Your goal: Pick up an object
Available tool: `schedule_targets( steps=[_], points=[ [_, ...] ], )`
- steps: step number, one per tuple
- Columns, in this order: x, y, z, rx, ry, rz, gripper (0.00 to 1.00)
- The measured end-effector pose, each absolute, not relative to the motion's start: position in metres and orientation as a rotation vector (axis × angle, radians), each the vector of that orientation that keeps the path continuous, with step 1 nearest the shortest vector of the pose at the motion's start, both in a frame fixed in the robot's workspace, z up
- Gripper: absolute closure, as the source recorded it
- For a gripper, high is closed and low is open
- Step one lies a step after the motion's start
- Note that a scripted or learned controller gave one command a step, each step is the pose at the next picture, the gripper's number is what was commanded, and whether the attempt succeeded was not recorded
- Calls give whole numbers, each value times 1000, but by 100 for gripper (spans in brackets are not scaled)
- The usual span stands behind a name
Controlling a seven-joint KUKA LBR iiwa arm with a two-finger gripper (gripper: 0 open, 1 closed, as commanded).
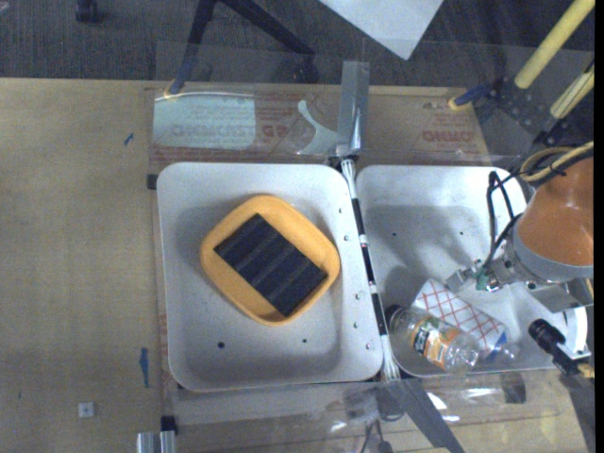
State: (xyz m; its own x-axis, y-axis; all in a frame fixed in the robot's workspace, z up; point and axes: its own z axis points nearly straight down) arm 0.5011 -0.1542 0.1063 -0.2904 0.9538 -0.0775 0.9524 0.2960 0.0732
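bins sat side by side in the camera view. the yellow dish (269, 270) with a dark ridged top lay in the left bin (189, 347). the gripper (486, 277) hung over the right bin (415, 196), just above a red checked paper (451, 311) and a clear bottle (444, 340). i could not tell how its jaws stood. the bottle looked slippery and round, so it might roll away or slip out.
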Motion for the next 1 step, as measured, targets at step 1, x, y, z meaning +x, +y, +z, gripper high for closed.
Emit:
schedule_targets(
  steps=[1],
  points=[
    [557, -107, 93, 1782, 2583, 2, 0]
  ],
)
